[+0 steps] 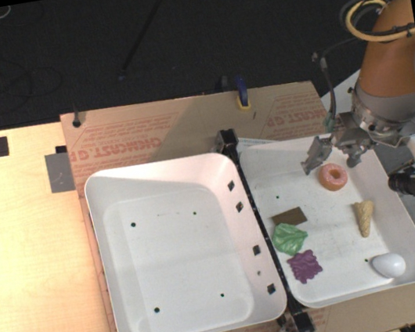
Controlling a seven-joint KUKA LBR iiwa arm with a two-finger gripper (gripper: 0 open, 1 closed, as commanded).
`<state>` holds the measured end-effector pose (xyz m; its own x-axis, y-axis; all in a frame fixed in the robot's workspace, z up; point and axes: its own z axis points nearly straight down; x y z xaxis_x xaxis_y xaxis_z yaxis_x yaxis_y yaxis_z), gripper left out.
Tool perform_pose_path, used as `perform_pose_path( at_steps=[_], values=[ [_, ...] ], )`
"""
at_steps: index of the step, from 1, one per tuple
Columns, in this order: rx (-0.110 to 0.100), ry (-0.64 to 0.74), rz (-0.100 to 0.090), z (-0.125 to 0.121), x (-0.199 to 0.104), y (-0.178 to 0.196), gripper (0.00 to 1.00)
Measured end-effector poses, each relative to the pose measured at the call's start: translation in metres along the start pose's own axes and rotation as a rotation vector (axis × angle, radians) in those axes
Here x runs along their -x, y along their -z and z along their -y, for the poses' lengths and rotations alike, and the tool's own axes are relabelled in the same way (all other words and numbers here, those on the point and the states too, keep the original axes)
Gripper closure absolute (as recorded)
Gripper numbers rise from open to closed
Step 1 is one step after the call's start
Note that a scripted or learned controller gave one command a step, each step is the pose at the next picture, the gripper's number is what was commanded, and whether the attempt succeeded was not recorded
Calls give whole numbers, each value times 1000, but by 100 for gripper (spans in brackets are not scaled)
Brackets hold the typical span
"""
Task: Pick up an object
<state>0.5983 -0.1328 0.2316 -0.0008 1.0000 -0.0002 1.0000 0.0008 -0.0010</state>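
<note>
**Open gripper hanging just above the pink doughnut in the right bin**

The grey arm with its orange band (387, 50) is reaching in from the right and hanging its two-finger gripper (335, 153) over the far part of the right-hand shallow white plastic bin (413, 248). The fingers are standing spread apart, one splayed toward the divider between the bins, the other toward the arm's side, and nothing is sitting between them.

Taking the small pink ring-shaped toy doughnut (333, 176) as the landmark: it is lying flat on the bin floor just on the near side of the fingertips, close under them and apparently not touching. Being round, it is offering no long axis to line up with, so the move ahead is probably turning on one thing only: the gap between the fingers is sitting slightly to the far side of the ring, and a short shift toward the camera before descending looks needed to straddle it.

Nearer the camera than the doughnut and toward the arm's side, a pale yellow cone-shaped piece (365, 217) is lying with its long axis running roughly near-to-far. Nearer still, a white rounded object (389, 265) is resting by the bin's corner. Toward the divider from the doughnut, a flat brown rectangular block (288, 218), a crumpled green piece (289, 237) and a lumpy purple cluster (305, 266) are lying in a loose row.

The left-hand shallow white bin (105, 219) is lying beyond the divider, well apart from the doughnut.
</note>
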Motion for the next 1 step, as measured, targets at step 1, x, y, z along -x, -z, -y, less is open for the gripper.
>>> perform_pose_path(
  at_steps=[1],
  values=[
    [-11, 2, -4, 40, -47, -62, 0]
  ],
)
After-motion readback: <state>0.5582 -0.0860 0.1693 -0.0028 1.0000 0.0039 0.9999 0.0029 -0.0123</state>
